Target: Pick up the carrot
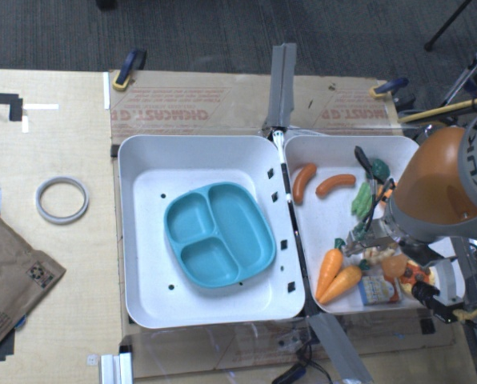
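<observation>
i am cataloguing the bench. left bin (142, 214): it is holding a blue divided tray (219, 234). right bin (318, 146): two carrots (334, 274) are lying side by side near its front left corner, touching; two sausages (318, 182) are lying toward the back; a green vegetable (363, 198) and mixed small items (382, 282) are sitting beside them. gripper (358, 242): it is hovering just right of the carrots; i cannot tell its jaw state. a tape ring (62, 199) is resting left of the bins.
</observation>
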You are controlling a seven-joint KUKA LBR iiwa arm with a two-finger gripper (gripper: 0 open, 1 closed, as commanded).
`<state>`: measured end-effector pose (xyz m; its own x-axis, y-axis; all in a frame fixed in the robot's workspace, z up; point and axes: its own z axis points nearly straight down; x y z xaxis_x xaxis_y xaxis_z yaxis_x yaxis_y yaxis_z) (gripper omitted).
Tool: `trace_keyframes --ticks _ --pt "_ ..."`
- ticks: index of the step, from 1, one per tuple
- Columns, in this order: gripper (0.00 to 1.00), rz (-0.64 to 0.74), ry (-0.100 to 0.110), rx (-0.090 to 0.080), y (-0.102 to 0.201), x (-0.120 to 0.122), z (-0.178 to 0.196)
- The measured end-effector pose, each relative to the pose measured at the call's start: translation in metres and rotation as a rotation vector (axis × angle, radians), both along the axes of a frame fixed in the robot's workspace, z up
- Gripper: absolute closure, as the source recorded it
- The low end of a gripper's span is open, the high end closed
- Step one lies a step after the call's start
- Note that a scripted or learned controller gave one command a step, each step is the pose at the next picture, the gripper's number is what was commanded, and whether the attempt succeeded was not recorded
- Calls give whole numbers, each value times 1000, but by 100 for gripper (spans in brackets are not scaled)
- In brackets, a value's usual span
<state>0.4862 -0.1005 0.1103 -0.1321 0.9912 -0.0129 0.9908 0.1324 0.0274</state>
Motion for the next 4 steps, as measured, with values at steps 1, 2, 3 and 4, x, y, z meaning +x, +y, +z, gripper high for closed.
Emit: trace_keyframes --ticks 1,2,3,4 --pt "0 1 0 0 0 0 0" --pt "0 65 23 4 2 -7 -17" --pt "0 195 28 6 -44 -8 -18" --pt "100 191 19 3 -44 -5 -8"
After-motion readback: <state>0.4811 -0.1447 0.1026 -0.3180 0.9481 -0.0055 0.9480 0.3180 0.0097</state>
